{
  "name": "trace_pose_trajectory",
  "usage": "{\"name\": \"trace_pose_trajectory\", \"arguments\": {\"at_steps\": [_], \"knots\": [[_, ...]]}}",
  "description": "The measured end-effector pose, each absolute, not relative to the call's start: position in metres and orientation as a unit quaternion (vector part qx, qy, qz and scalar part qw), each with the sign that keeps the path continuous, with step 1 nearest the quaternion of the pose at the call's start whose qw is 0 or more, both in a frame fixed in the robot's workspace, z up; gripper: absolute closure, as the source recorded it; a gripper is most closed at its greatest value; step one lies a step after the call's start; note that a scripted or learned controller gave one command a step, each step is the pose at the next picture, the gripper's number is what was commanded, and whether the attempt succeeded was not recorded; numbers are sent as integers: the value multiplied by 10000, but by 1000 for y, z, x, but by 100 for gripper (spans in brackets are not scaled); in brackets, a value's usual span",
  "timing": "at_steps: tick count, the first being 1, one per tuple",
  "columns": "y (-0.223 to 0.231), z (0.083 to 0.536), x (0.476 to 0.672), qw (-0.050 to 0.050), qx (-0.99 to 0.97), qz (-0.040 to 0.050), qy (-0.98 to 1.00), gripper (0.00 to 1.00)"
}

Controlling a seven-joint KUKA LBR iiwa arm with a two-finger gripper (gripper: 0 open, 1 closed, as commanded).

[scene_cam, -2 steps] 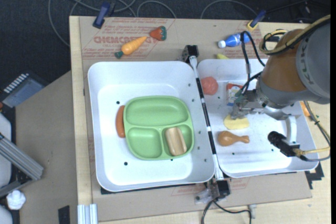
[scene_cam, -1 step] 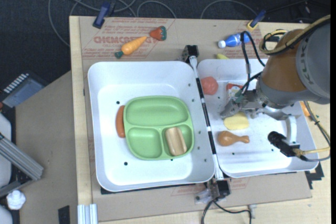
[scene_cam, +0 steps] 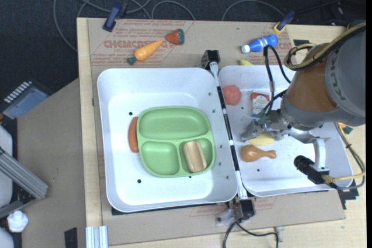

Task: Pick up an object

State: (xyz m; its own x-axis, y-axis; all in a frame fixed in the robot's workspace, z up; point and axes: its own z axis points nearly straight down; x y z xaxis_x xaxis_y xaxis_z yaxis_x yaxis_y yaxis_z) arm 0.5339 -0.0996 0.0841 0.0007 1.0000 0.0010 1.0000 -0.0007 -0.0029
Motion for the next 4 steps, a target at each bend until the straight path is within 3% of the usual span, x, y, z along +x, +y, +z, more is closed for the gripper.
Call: {"name": "trace_pose_trajectory", "arguments": {"at_steps": [1,2,3,4], "knots": [[-105,84,522,13,-7074,6,-7068,0],[-96,84,531,-7,-7069,-2,-7073,0],[-110,84,523,8,-7074,4,-7068,0],[-95,84,526,6,-7068,1,-7074,0]]}}
